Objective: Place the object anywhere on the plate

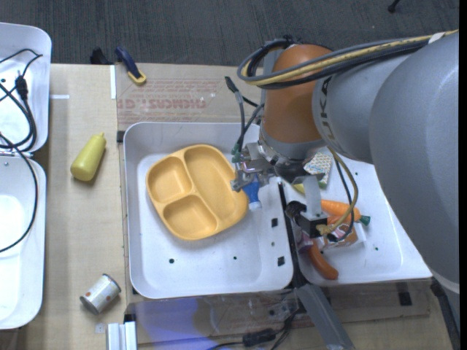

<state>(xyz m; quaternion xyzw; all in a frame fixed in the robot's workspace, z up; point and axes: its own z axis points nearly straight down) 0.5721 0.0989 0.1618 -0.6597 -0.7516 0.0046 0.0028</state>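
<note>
Over left white bin (146, 268), with pincer (246, 183) seemingly clamped on small blue object (252, 194), best carried further over yellow divided plate (195, 191) before release.

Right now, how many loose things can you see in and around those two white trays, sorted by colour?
Yellow: 2, the divided plate and the squeeze bottle
Orange: 2, a carrot and a sausage-shaped piece
Blue: 2, a small object at the gripper and a clamp
Silver: 1, a can
Total: 7, with other items hidden under the arm.
</note>
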